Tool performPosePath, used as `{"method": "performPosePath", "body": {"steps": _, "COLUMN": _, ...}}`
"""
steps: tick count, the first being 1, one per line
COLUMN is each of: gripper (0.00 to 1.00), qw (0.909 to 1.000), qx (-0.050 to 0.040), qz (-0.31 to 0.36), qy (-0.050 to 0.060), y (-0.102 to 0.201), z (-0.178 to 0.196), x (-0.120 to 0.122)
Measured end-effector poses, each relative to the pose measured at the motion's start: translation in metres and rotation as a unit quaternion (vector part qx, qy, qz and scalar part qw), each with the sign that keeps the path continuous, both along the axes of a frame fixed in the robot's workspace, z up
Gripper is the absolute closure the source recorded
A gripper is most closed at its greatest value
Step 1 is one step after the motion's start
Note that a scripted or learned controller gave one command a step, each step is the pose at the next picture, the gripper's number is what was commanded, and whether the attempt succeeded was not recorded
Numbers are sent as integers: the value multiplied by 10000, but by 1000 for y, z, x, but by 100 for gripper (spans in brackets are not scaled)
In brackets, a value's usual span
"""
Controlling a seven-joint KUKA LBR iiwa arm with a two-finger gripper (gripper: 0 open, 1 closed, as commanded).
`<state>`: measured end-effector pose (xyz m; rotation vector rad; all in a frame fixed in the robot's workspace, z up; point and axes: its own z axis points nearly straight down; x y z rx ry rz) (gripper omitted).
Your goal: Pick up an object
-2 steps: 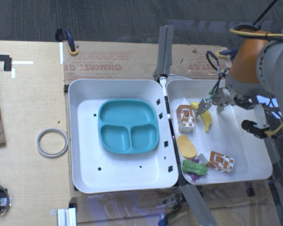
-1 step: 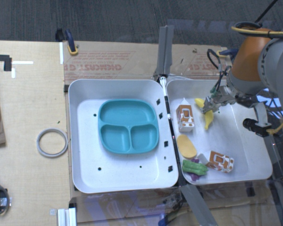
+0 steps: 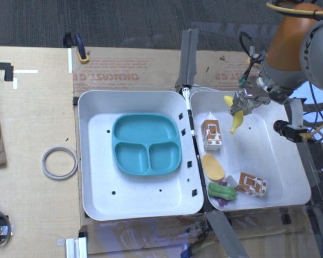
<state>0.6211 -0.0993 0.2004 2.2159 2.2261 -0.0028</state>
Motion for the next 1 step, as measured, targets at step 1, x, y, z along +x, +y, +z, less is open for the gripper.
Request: {"method": "performPosePath", "body": {"steps": 1, "gripper": 100, "qw": 9993, "qx": 1, "qz": -383, "qy": 9, "y": 17, "z": -10, "x": 4}}
